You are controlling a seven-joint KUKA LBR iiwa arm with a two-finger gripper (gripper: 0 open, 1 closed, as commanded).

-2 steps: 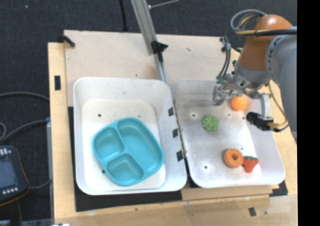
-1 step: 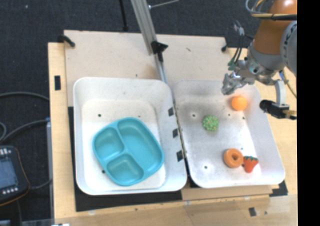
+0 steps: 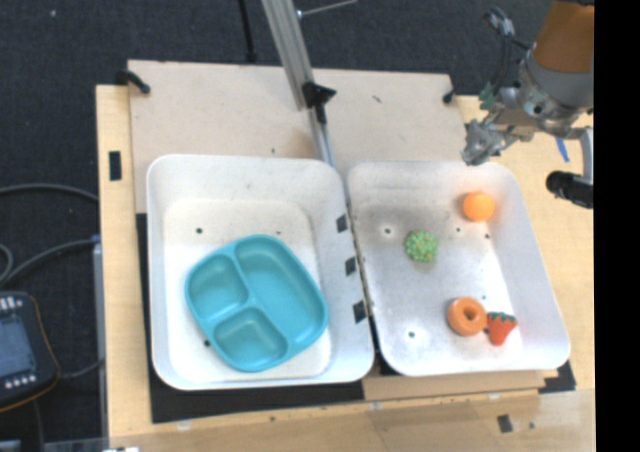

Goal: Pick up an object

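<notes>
The desk (image 3: 230, 110) carries two white bins. The left bin (image 3: 170, 190) holds a blue tray (image 3: 256, 302). In the right bin (image 3: 535, 280) lie a donut (image 3: 466, 316) at five o'clock, touching a strawberry (image 3: 500, 327); a green ball (image 3: 421, 246) near the centre; an orange ball (image 3: 478, 206) at one o'clock. The gripper (image 3: 478, 148) hangs over the bin's rim at twelve o'clock, near the orange ball. I cannot tell how its fingers stand. Nothing looks lifted yet; approach, grasp and raise all remain.
</notes>
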